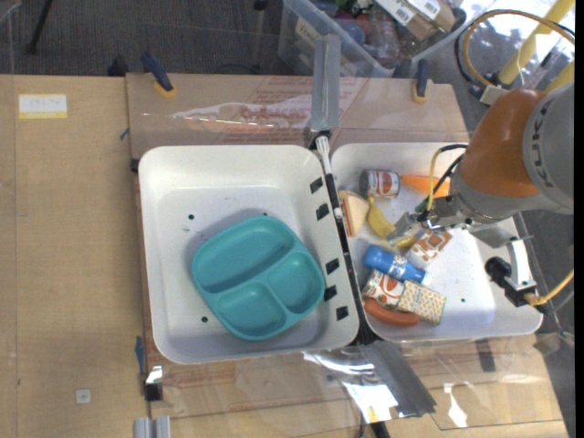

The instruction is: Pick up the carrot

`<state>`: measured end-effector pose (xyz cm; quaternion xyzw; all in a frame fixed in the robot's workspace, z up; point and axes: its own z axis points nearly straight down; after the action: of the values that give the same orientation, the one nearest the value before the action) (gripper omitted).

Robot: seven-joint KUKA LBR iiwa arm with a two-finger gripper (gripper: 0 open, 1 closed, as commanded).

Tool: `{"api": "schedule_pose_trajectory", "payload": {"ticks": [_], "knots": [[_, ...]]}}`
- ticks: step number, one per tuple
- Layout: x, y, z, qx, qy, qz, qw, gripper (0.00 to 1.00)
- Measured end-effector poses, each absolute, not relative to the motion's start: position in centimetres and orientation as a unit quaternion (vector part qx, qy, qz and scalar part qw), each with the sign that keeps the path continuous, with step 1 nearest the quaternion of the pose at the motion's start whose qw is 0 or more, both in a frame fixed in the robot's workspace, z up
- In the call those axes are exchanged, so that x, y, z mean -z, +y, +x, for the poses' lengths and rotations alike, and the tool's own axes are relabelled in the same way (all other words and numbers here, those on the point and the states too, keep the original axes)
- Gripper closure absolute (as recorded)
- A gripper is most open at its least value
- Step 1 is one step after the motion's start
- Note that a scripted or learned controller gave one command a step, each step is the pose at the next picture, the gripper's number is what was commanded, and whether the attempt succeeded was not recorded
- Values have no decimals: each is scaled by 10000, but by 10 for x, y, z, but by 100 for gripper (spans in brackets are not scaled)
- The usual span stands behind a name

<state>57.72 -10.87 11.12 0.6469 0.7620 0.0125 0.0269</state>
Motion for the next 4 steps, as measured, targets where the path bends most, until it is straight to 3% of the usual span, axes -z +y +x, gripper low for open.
{"api": "schedule_pose_trajectory", "payload": {"ticks": [1,2,3,4], "knots": [[-176,-102,655,-12,7930,6092,23,0],[-121,-166,671,-47,7044,7098,59,0],[-91,-195,670,-26,7290,6844,49,0],[-104,-194,672,-21,7306,6828,73,100]]}}
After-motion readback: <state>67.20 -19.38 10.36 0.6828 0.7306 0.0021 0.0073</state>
